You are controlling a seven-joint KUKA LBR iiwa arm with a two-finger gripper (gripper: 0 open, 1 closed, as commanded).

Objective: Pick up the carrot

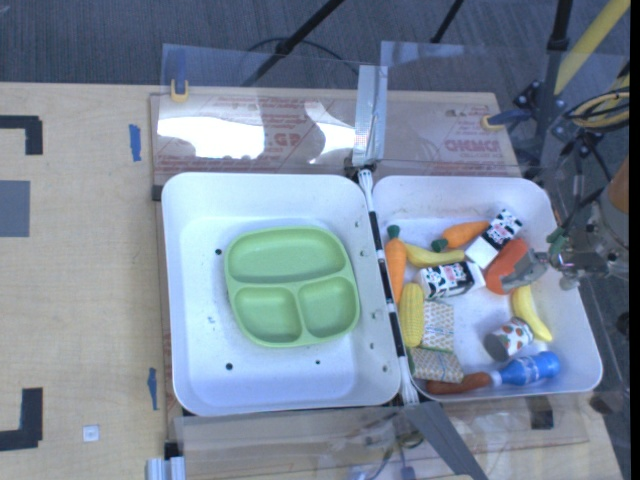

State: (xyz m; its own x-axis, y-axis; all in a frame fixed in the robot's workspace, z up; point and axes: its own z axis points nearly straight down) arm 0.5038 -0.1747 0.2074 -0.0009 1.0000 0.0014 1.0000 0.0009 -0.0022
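Orange against white, the carrot [396, 271] lies in the right bin [575, 343], hard against that bin's left wall beside the divider, its green top toward the far edge and its tip toward us. We read its long axis as running nearly parallel to that wall, with a corn cob [411, 314] just below it and a banana [436, 256] touching or nearly touching its right side. A second orange carrot-like piece [464, 234] sits further right, tilted. The gripper [560, 260] hangs at the right rim of the same bin, so the carrot lies across the bin from it, toward the left of the camera view, with a cow-print carton [447, 281] and other toys between. We cannot tell from this view whether the pincer is released or clenched, and we see nothing held in it. We judge that the approach must cross the clutter and close across the carrot's short width, the wall leaving little room on one side. The left bin [190, 208] holds a green divided plate [291, 286].
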